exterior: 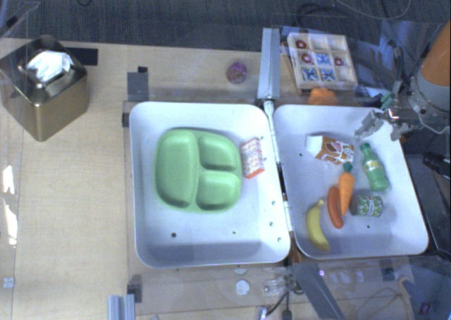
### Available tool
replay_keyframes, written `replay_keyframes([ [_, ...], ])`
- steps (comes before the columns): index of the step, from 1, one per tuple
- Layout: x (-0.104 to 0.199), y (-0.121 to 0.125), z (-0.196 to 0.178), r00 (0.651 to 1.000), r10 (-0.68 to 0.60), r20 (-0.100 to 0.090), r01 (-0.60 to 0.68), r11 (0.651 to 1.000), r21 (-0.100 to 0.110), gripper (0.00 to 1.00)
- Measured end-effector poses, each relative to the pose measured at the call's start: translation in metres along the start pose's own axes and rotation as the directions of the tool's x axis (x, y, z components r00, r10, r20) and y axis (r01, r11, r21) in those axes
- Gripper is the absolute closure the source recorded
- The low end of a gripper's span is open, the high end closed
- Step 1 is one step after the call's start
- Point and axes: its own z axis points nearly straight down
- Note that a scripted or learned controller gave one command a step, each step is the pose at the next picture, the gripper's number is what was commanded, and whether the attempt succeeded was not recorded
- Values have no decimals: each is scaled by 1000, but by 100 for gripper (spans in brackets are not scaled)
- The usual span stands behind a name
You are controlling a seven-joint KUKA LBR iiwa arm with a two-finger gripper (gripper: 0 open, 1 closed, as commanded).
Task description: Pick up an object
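The end effector [384, 120] hangs over the far right corner of the right bin [416, 241], reaching in from the right. I see metal fingers pointing left and down, but they are too small and blurred for me to tell how wide they stand; nothing shows between them, so I take it to be carrying nothing.

Just near of it, a green bottle [374, 168] lies along the bin floor, cap toward the far side. To the left of the bottle sits a small printed packet [332, 149] with a white corner. Nearer again, a carrot [345, 192] lies touching a red sausage-shaped piece [334, 208], with a small green can [366, 206] just to their right and a banana [316, 225] at the near left of the group.

The left bin [141, 241] holds a green divided tray [196, 169] and, just beside its right edge, a red-and-white packet [252, 157]. Outside the bins, on the table [70, 227], stand a brass-coloured box [44, 91] at far left, a small purple ball [237, 72], and a tic-tac-toe board [321, 59] behind the right bin.

My guess is that this is the approach step: no object is chosen or touched yet. The bottle is the closest candidate. The next move calls for lining up over one item, straddling its narrow side, then descending without nudging the neighbours.
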Motion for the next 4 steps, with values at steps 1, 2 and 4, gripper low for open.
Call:
replay_keyframes([
  [1,-7,-6,82,994,-108,12,108,994,-32,0],
  [2,24,-34,111,963,-269,3,269,963,-7,0],
  [4,4,-120,109,986,166,2,-166,986,-14,0],
])
